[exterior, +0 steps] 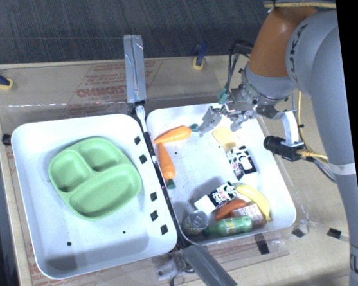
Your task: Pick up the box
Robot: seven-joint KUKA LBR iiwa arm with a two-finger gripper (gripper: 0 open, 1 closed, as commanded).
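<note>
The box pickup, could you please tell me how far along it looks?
Nothing looks done yet: the black-and-white box lies flat on the floor of the right bin. In hand: the gripper is above the bin's far end, beyond the box, with nothing between its fingers. Left: descend, grasp, lift.

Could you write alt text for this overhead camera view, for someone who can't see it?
A grey robot arm's gripper hovers over the right bin, which holds carrots, a banana, a bottle and small boxes. The left bin holds a green divided plate.

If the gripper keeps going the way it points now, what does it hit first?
Probably the orange carrot lying near the right white bin's back wall; the gripper points left toward it. Depth is unclear, so it may meet the bin floor first.
</note>
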